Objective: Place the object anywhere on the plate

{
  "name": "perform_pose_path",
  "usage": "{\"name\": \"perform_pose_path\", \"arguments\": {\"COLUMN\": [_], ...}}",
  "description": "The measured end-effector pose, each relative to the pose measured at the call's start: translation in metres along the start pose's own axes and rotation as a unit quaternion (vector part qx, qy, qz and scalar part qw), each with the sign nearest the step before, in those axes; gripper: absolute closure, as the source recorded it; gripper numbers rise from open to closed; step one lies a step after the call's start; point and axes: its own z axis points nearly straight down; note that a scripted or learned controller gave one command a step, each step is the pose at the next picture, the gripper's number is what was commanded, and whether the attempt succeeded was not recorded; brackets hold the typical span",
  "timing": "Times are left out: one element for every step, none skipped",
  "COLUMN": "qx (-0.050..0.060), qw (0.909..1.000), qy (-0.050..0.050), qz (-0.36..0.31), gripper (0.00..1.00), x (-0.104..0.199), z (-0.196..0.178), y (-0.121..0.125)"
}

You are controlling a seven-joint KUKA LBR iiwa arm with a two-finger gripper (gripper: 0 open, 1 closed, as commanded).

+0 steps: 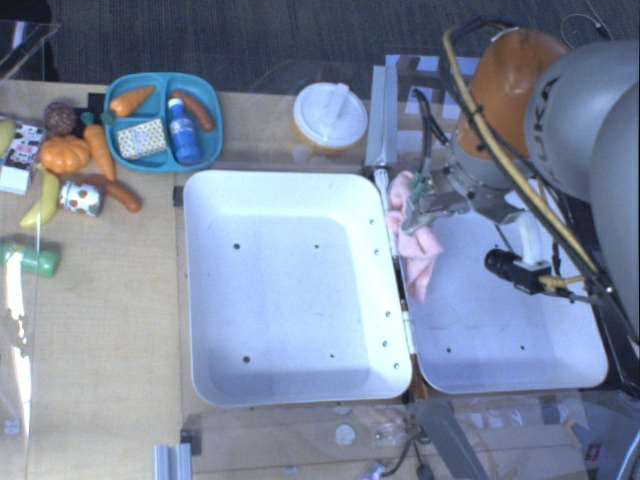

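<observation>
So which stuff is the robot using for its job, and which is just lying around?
For the job:
- gripper
- pink thing, at the left edge of the right bin, right by the gripper
- blue plate, on the bench past the bins

Just lying about:
- white cup
- toy pumpkin
- toy banana
- left bin

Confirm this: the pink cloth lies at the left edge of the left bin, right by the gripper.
Not quite. The camera view shows the pink cloth at the left edge of the right bin, not the left bin. It is right by the gripper.
</observation>
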Motion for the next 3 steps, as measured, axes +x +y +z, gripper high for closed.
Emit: {"name": "perform_pose_path", "arguments": {"qx": [0.000, -0.001, -0.002], "qw": [1.0000, 0.9791, 0.9190], "qy": [0.000, 0.001, 0.001], "qz": [-0.004, -0.203, -0.394], "gripper": [1.00, 1.00, 1.00], "x": [0.000, 0.042, 0.090], "z": [-0.020, -0.017, -0.025], "y": [0.001, -0.015, -0.017]}}
